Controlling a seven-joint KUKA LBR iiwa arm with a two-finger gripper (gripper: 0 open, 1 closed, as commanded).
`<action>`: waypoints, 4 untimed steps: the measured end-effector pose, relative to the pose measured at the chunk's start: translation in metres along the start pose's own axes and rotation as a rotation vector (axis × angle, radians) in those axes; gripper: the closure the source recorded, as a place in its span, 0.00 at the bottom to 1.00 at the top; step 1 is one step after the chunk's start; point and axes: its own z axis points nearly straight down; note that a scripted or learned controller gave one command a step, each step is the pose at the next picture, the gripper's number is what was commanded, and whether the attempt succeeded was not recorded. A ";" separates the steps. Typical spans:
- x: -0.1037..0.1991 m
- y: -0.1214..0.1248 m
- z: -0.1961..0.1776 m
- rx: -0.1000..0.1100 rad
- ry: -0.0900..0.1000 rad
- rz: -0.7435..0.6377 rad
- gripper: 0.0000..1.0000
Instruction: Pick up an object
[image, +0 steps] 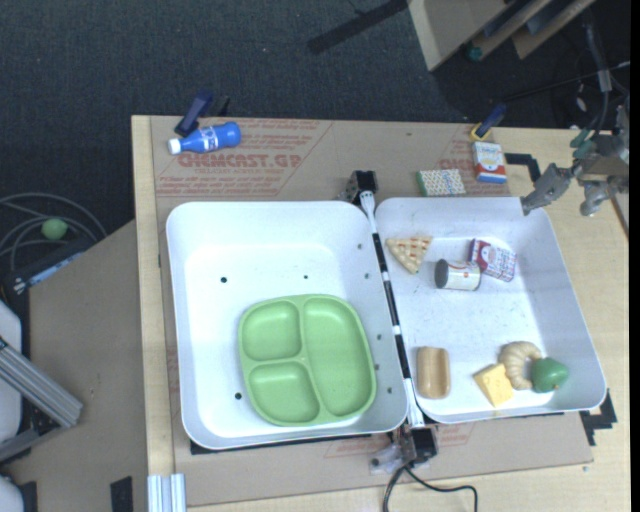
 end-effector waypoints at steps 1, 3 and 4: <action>0.026 -0.018 0.099 0.003 0.001 0.000 0.00; 0.083 -0.051 0.197 0.003 0.001 0.001 0.00; 0.064 -0.101 0.197 0.002 0.000 0.002 0.00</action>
